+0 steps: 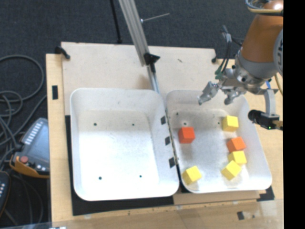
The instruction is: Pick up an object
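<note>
Orange and yellow blocks lay scattered in the right bin (pixel 267 175), the one nearer the bench's (pixel 105 66) right edge. An orange block (pixel 187 134) sat alone toward the bin's left wall, about midway along it. A yellow block (pixel 230 123) lay near the bin's far right corner. Just nearer from it sat a second orange block (pixel 236 143), with another yellow block (pixel 238 157) touching its near side and a further yellow block (pixel 231 170) just beyond that, toward the bin's near right corner. One more yellow block (pixel 192 174) rested close to the near left corner.

My tool (pixel 220 93) hung above the far rim of that bin, its two fingers spread apart with nothing between them. It touched none of the blocks; the closest was the yellow one by the far right corner, and it was still apart from that. My arm (pixel 261 37) reached in over the bench's right edge, grey with the orange band above the wrist.

The left bin (pixel 76 104) stood beside the right one, their walls touching along the middle of the bench. A slanted metal post (pixel 136 27) rose from the bench's far side, between the two bins.
</note>
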You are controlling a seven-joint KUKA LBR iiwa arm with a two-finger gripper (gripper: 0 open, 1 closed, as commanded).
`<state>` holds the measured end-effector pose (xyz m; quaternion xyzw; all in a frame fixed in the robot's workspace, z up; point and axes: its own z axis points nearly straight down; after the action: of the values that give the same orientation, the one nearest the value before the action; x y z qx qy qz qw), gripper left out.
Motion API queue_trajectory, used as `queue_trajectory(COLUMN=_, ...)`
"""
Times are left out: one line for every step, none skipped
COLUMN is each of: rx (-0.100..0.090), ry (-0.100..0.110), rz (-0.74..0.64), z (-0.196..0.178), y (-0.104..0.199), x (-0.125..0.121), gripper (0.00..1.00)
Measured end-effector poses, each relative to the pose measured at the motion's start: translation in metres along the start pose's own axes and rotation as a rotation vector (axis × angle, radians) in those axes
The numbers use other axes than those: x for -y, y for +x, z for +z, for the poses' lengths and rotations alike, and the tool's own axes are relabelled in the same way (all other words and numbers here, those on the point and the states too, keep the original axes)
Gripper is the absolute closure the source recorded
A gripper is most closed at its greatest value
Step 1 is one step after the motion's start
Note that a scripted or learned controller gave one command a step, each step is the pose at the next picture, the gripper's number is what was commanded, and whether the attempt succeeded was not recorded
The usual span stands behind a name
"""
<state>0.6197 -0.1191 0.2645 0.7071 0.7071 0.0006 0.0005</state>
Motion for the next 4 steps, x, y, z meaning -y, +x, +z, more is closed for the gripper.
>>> queue_trajectory(rx=-0.003, ry=0.009, rz=-0.006, z=0.072, y=0.066, x=0.039, gripper=0.0)
queue_trajectory(rx=0.0, ry=0.01, rz=0.004, z=0.165, y=0.026, x=0.087, gripper=0.0)
queue_trajectory(rx=0.002, ry=-0.004, rz=-0.003, z=0.167, y=0.028, x=0.013, gripper=0.0)
queue_trajectory(rx=0.002, ry=0.001, rz=0.002, z=0.167, y=0.031, x=0.053, gripper=0.0)
